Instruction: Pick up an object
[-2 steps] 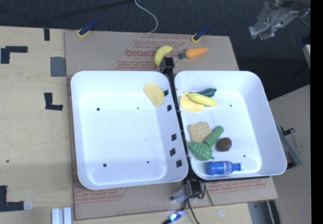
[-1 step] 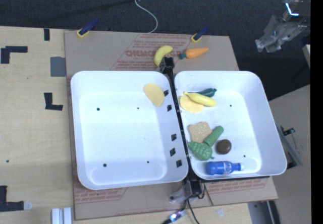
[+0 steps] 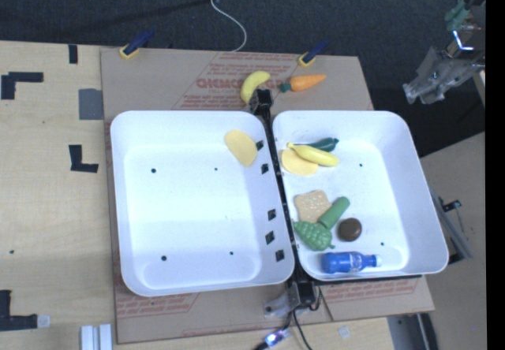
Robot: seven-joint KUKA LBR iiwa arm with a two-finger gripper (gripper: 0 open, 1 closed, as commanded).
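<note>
While raised off bench, claw [image 3: 432,80] touches nothing — finger spread unclear.

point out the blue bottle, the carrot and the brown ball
blue bottle [image 3: 347,262], camera view, middle of its body
carrot [image 3: 306,82], camera view, middle of its orange length
brown ball [image 3: 349,228], camera view, centre of its top

Flat brown cardboard sheet [image 3: 158,76] under both bins: red printed lettering along far edge, upside down as seen from camera, partly covered by yellow plastic banana [image 3: 253,85]. Word resembles "CHUNGA" or similar; exact reading cannot be confirmed. Red printed line pattern around lettering, no legible characters. More faint red print on near edge of same sheet, right of centre, illegible. Blue plastic bottle [image 3: 349,262] with white cap: label too small to read.
</note>
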